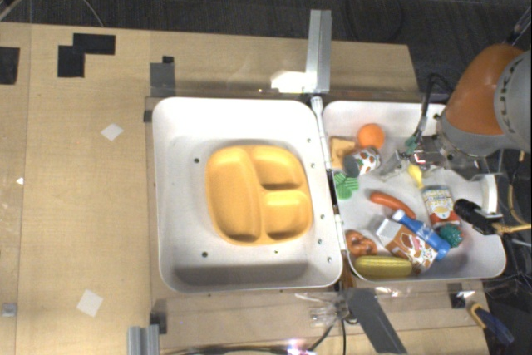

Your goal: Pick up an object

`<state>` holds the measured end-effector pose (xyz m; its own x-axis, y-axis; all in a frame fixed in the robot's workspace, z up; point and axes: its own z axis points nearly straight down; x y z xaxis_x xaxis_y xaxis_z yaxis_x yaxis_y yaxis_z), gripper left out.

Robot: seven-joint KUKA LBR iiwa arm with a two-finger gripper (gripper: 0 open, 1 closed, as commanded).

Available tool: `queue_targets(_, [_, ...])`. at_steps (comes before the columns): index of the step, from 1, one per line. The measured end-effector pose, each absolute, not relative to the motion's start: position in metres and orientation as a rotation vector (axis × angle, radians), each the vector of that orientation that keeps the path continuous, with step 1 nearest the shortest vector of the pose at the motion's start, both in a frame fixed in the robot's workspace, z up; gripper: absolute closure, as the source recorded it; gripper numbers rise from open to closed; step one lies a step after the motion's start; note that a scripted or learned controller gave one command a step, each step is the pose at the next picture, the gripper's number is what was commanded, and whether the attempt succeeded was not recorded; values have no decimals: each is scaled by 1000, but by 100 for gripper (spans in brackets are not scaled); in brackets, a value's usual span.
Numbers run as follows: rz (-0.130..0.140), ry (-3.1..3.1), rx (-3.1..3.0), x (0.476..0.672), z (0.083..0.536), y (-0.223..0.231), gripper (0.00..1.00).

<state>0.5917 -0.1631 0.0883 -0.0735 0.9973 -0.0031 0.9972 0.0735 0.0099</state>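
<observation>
Two white bins side by side on the bench, with the arm reaching in from the right.

Largest is the left bin (170, 204), which holds a yellow divided tray (258, 193) lying flat at its middle. The right bin (490, 258) is crowded with small objects. The grey arm (490, 108), with its orange band, hangs over that bin's upper right corner, and its gripper (416, 152) sits low among the objects there; whether it is spread, pressed together or pinching anything cannot be told. Near the front wall lies a yellow-green pickle (383, 266), with a pretzel (361, 243) just beside it. A small bottle (437, 204) stands right of a red sausage (391, 203). An orange ball (371, 135) rests near the back wall, left of the gripper.
</observation>
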Motion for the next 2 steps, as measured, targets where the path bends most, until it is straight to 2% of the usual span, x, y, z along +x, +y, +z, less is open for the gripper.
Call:
queue_targets(1, [8, 1770, 2590, 637, 87, -152, 0])
queue_targets(2, [6, 1893, 2500, 623, 117, -185, 0])
